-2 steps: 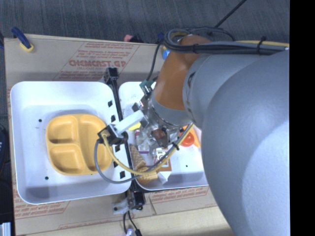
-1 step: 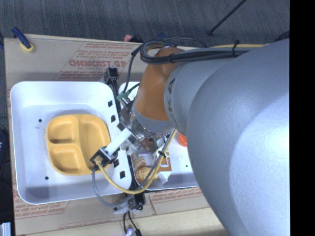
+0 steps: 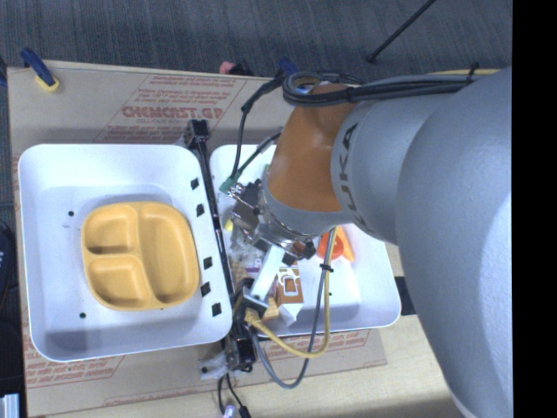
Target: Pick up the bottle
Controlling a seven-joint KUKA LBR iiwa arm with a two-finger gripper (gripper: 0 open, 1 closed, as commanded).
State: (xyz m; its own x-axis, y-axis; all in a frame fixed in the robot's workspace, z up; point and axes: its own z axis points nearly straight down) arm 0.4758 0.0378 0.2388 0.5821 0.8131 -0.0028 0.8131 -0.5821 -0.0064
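The grey arm (image 3: 418, 172) with its orange band (image 3: 309, 159) fills the right of the frame and reaches down over the right bin (image 3: 379, 307), covering most of it. The hand (image 3: 261, 233) sits near that bin's left edge, at frame centre; whether it is parted or closed I cannot tell. No bottle can be made out with certainty among the clutter under the wrist. An orange object (image 3: 335, 246) lies beside the wrist. The left bin (image 3: 43, 181) holds a yellow divided tray (image 3: 139, 255).

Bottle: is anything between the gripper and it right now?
Cannot tell. The arm hangs over the right bin and covers most of its clutter; no bottle can be made out. The yellow tray lies in the left bin.
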